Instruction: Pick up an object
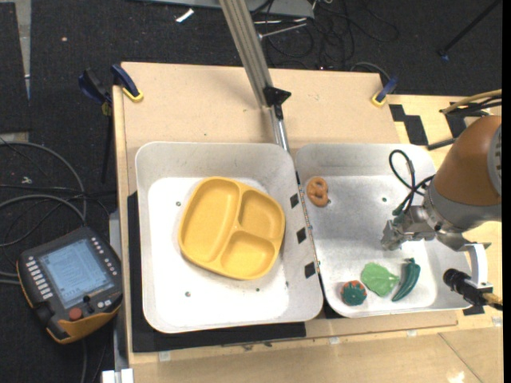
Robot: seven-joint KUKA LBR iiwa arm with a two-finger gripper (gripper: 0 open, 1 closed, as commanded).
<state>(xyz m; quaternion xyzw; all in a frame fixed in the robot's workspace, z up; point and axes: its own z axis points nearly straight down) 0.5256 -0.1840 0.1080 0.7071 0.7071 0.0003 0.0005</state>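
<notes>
Pick not done. Gripper (397, 234) sits low over the right bin (351, 194), right of centre, nothing visible between its fingers. Can't tell if the jaws are apart or together; the wrist hides them from this angle.

Candidates, all in the right bin:
- green leaf-shaped piece (378, 278), near side, flat, soft-looking, matte
- dark green pepper (408, 280), just right of the leaf, long, curved, glossy
- small round toy (354, 292), teal with an orange-red patch, near-left of the leaf
- orange pretzel-like piece (318, 191), far-left corner, knobbly, well apart from the rest

Gripper is nearest the pepper and leaf, just on their far side, not touching either as far as I can see.

Left bin (160, 182) holds a yellow divided plate (232, 227), three compartments, smooth moulded plastic, rounded corners. Both bins are shallow white trays, slightly scuffed.

Remaining, by my read: descend on a target, close, lift. The pepper looks the easiest grab; the leaf is thin and may slip.
</notes>
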